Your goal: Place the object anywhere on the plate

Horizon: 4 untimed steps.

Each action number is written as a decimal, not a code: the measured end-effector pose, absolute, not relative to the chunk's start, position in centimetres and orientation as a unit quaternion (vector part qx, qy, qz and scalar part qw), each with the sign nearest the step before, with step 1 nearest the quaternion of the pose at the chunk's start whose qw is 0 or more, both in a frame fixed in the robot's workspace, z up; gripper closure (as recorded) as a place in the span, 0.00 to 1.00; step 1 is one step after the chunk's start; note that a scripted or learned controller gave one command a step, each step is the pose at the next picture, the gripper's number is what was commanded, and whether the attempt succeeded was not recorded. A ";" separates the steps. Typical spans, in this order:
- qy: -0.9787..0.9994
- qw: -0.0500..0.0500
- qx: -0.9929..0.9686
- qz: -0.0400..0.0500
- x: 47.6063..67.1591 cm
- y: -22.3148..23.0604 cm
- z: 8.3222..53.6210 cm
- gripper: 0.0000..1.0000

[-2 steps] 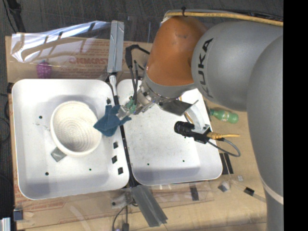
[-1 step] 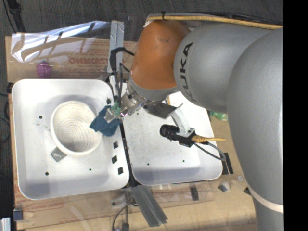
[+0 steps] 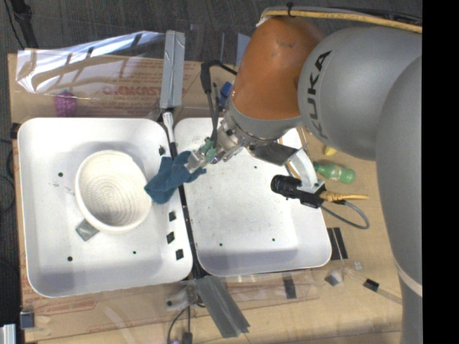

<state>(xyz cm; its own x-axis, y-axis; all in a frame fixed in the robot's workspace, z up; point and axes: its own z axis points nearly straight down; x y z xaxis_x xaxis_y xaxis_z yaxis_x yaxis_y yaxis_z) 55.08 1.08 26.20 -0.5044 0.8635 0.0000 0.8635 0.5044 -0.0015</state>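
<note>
A grey KUKA arm with an orange band reaches in from the right, its two-finger gripper (image 3: 195,160) pinched on the upper corner of a crumpled blue cloth (image 3: 166,179). The cloth hangs across the divider between the two shallow white bins, its lower end at the right rim of the round, ridged white plate (image 3: 107,192) in the left bin (image 3: 43,264). A green plastic bottle (image 3: 334,172) lies at the right bin's (image 3: 244,242) far edge.
</note>
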 end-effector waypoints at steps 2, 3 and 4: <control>-0.926 0.000 -0.378 0.000 56.2 -0.3 19.4 1.00; -0.964 0.001 -0.266 0.001 53.0 6.1 21.0 1.00; -0.982 0.000 -0.187 0.000 60.5 3.5 20.3 1.00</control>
<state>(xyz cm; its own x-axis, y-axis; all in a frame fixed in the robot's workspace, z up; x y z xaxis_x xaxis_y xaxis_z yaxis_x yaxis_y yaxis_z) 60.49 3.53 20.27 -0.9300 0.3675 -0.0004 0.3675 0.9300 -0.0006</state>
